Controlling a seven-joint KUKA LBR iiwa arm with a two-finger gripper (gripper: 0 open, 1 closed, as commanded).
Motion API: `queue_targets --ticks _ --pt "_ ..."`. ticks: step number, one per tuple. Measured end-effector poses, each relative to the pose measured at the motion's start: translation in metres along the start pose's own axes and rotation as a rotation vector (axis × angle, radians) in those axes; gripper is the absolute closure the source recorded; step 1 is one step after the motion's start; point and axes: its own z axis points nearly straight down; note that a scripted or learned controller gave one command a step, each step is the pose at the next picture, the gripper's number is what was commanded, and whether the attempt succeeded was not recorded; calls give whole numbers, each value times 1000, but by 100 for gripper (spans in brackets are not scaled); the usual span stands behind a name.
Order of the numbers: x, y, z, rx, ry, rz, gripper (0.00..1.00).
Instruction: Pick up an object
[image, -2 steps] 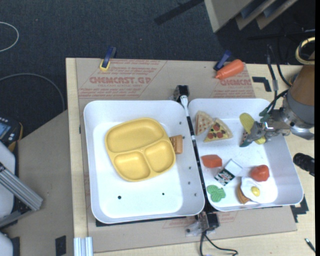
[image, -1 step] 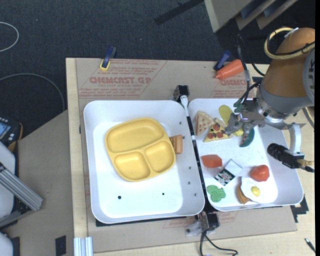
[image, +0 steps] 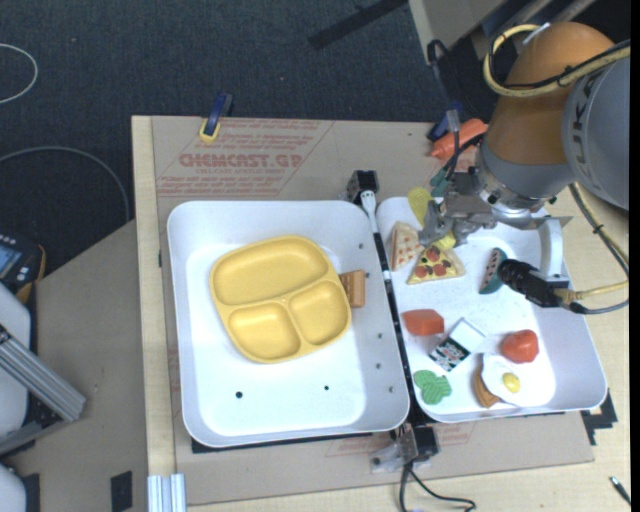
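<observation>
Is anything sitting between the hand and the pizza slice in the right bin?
Nothing visible does. The hand hangs right above the pizza slice at the back of the right bin. A second wedge lies just left of the slice, close enough to be bumped on the way down.

One fixed camera sits above the bench – looking down at a slant, taking in both white bins – arm entering from the right.
</observation>
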Motion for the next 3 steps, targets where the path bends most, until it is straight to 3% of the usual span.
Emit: queue_targets --ticks 1,2,3 --pt "49 26 15 2 0 0 100" --pt "85 52 6 0 0 1 100" --pt "85 46 15 8 -2 6 100"
